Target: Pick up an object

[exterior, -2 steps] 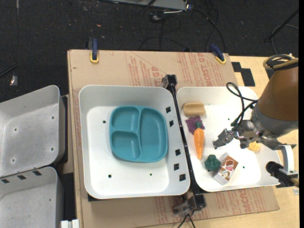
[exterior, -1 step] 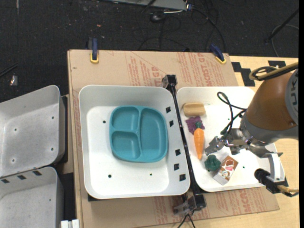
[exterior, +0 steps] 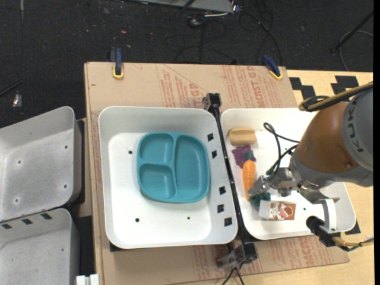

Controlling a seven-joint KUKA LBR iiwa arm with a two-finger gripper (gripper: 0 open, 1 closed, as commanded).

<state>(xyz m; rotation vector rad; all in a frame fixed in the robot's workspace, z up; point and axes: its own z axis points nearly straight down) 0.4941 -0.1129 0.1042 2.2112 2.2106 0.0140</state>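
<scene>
In the right bin [exterior: 285,119] lie a tan bread-like roll [exterior: 242,136], a purple bunch of grapes [exterior: 242,155], an orange carrot [exterior: 249,176], a dark green piece [exterior: 256,199] and a small white and red packet [exterior: 278,210]. My gripper [exterior: 265,186] hangs low over the bin's lower middle, just right of the carrot and above the green piece and the packet. The arm's orange band [exterior: 323,141] covers the bin's right part.
The left bin [exterior: 119,218] holds a teal divided plate [exterior: 173,167]. A black divider [exterior: 224,171] runs between the bins. Both bins rest on a cardboard sheet [exterior: 178,82]. Grey trays [exterior: 35,159] lie off to the left. Cables trail across the right bin.
</scene>
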